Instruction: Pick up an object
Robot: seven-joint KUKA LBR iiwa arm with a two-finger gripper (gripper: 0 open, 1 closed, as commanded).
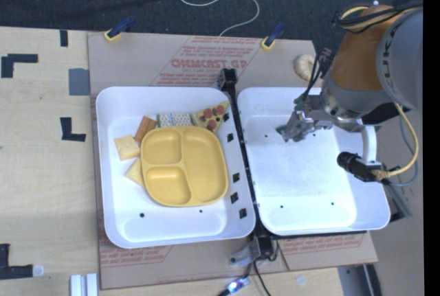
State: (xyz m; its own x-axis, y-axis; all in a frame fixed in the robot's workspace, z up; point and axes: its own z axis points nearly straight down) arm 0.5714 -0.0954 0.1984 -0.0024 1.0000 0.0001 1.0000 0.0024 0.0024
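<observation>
Objects for picking, a yellow plastic divided tray [185, 165] among tan and patterned flat pieces [128, 148], lie in the left shallow white bin [110, 181], well apart from my claw [291, 130]. My grey two-finger claw hangs over the right white bin [344, 219], near its upper middle; whether it is spread or pressed together, I cannot tell.

Left white bin [110, 171] holds a yellow divided plate [184, 165]; just beside the plate, tan crackers [128, 148], an orange-brown piece [145, 128]; right white bin [309, 191] is speckled with black dots; brown cardboard [199, 61] carries red lettering; pale wooden tabletop [41, 171].
</observation>
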